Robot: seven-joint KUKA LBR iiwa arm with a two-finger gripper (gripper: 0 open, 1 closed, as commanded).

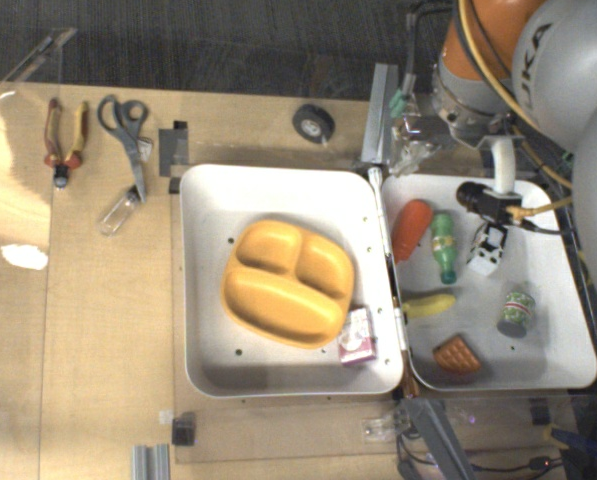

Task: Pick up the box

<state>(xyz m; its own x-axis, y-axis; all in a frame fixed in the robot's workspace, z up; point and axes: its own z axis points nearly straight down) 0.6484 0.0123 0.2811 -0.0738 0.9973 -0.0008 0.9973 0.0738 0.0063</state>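
The box [357, 337] is small, pink and white, and lies in the near right corner of the left bin [208, 268], touching the edge of a big yellow loaf-shaped object [288, 280]. My gripper [487, 248] hangs over the right bin [558, 268], in its far half, just right of a green bottle [442, 248]. It is well to the right of the box and beyond it, across the wall between the bins. I see nothing held in it.
In the right bin lie a red pepper [411, 228], a banana [428, 306], a green can [516, 311] and a brown waffle-like piece [456, 356]. Scissors [128, 138], pliers [64, 138] and a tape roll [314, 123] rest on the bench beyond the bins.
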